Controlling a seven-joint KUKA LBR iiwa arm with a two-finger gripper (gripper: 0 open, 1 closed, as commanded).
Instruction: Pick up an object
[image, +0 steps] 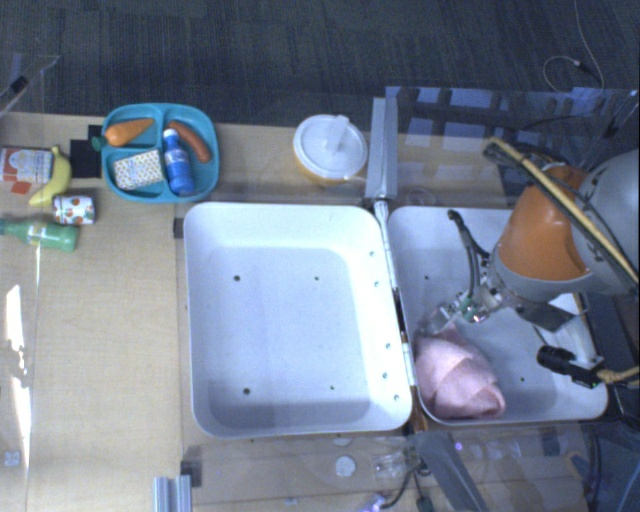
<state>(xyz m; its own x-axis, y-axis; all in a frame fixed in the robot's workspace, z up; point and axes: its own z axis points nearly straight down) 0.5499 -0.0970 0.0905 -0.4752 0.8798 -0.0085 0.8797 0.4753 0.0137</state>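
A soft pink object (458, 378) lies in the right bin (430, 240), against its front left corner. The grey arm with its orange band (540, 245) reaches in from the right and slants down over this bin. My gripper (455, 314) hangs just above the far edge of the pink object, close to it; I cannot tell whether it touches it. Nothing visibly sits in the gripper.
The left bin (200, 300) lies beside the right one, a raised divider (395, 300) between them. Behind the bins stand a white lidded cup (330, 148) and a blue tray of toy food (160, 150). A banana (55, 178), a can (74, 209) and a green bottle (40, 234) lie far left.
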